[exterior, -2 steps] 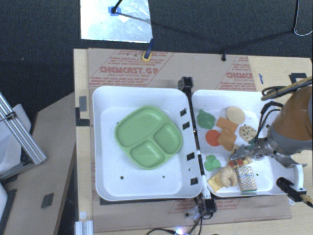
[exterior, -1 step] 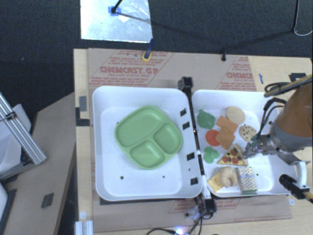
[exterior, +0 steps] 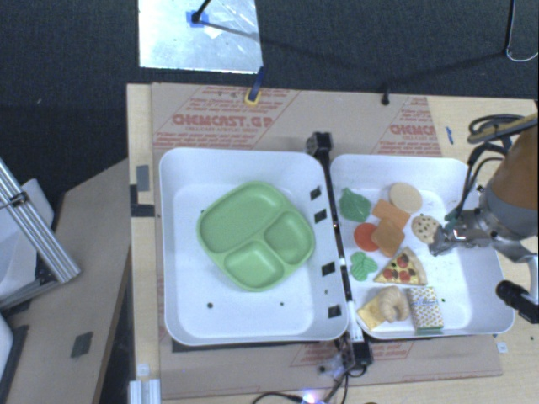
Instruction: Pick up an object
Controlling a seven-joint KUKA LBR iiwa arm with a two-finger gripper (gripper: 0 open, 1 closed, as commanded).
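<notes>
From where I stand, two shallow white bins sit side by side on the bench. The left bin holds a pale green divided plate, lying a little askew with its three compartments facing up. The right bin carries a scatter of toy food: a green leafy piece near the divider, a round beige disc toward the far side, an orange block just beside a red round slice, a chocolate-chip cookie to the right of the block, a second green piece, a pizza slice close beside it, and nearer the front edge a yellowish pastry-like lump touching a small patterned box. The arm comes in from the right, its orange band showing above the wrist, and the gripper hangs low over the right bin, just to the right of the cookie and above the pizza slice's far corner. Its tips are small and dark against the white floor; I cannot tell whether the claw is spread or closed, and I see nothing caught in it. The cookie lies flat on the bin floor just beside the gripper, whether touching I cannot say. Behind the bins, brown cardboard with red lettering covers the bench.
</notes>
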